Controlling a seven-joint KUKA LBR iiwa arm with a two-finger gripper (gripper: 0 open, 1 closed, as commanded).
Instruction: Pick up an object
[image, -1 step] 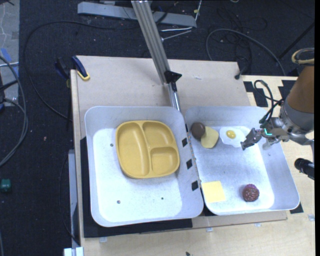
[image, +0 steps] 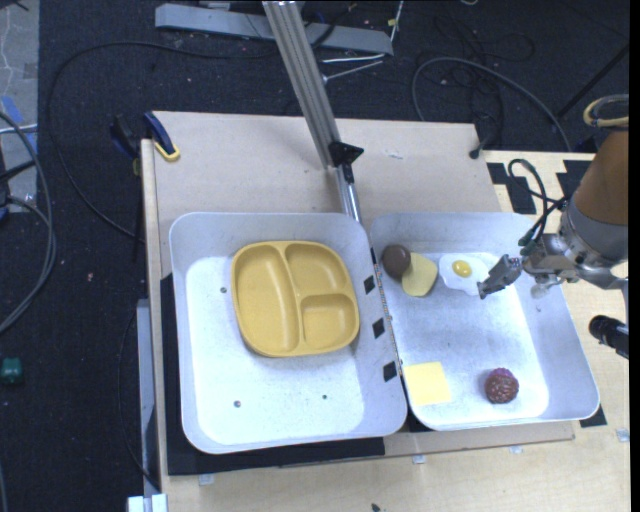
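Egg: a fried egg (image: 462, 270), white with a yellow yolk, lying flat at the back of the right bin (image: 560, 345).
Gripper: gripper (image: 497, 278) just beside the egg, fingers apart, holding nothing.
Bench: pale wood bench (image: 250, 165).
Floor: dark floor (image: 70, 120) strewn with cables (image: 95, 205).

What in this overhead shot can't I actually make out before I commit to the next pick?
- Gripper, camera view: too small and dark to tell its finger state or its height over the fried egg.
- Arm: cut off by the right edge.
- Brown ball and yellow piece: touching or merely overlapping, unclear from this slant.
- Dark red ball: too small to identify its surface.
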